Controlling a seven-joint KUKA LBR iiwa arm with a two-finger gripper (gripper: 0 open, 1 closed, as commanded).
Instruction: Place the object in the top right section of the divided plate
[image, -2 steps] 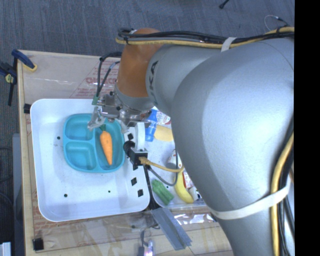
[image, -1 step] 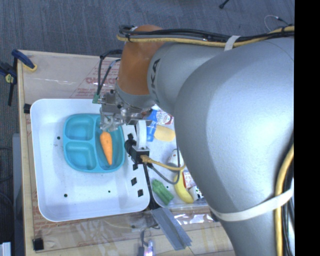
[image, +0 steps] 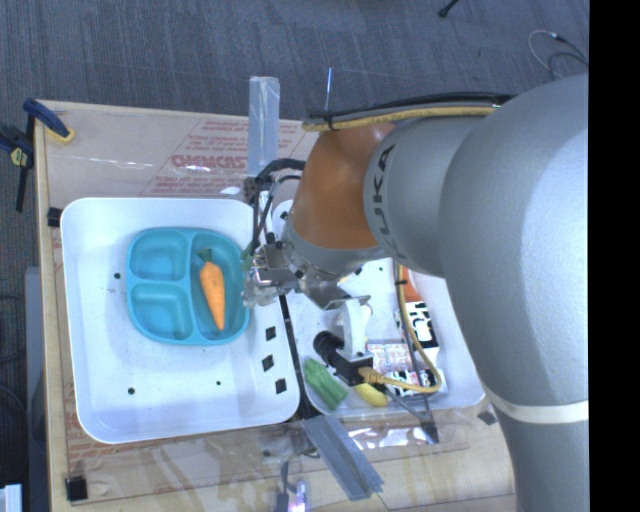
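Orange carrot (image: 212, 290) lies in blue divided plate (image: 160, 285); jaws hidden.

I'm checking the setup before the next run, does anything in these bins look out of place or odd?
Nothing looks spilled or broken. The carrot lies in the long right-hand section of the blue divided plate in the left bin. The right bin holds a jumble of small items.

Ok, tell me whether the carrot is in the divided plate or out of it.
In. The carrot lies lengthwise in the long right-hand compartment of the blue divided plate, inside the left white bin, with the claw just beside the plate's right rim.
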